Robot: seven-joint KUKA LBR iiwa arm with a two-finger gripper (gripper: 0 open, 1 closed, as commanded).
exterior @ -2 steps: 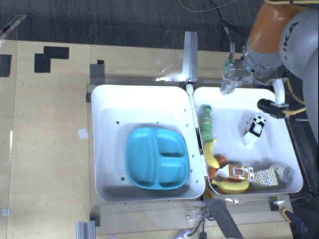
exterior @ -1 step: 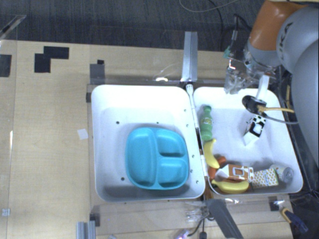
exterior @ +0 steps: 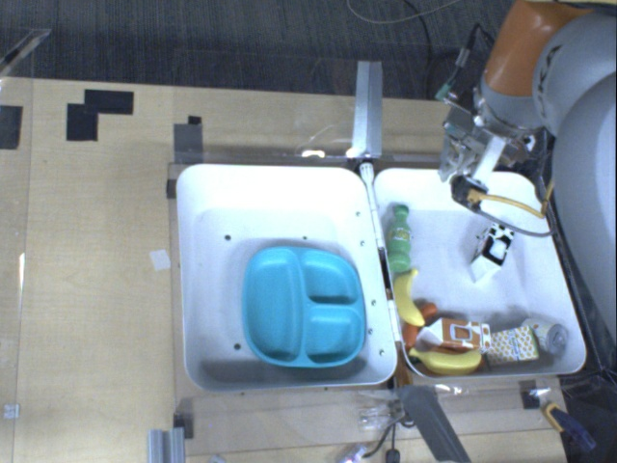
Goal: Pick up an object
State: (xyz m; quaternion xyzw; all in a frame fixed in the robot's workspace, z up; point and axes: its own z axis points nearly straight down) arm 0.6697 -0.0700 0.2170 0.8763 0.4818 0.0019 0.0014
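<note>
The arm (exterior: pixel 540 56) hangs over the right bin (exterior: pixel 569 297), its gripper (exterior: pixel 467 167) near the back wall; I can't tell how it's set. The bananas (exterior: pixel 424 331), green bottle (exterior: pixel 398 237) and small white piece (exterior: pixel 490 254) crowd together, so a descent may nudge neighbours or strike the wall.

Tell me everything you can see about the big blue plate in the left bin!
The light blue plastic divided plate lies flat on the floor of the left white bin, toward its front half. It has rounded corners, a raised rim and three sunken compartments: one long one on the left side and two smaller ones on the right, split by low ridges. It looks smooth and slightly glossy. It holds no food, and it lies apart from the bin walls.
</note>
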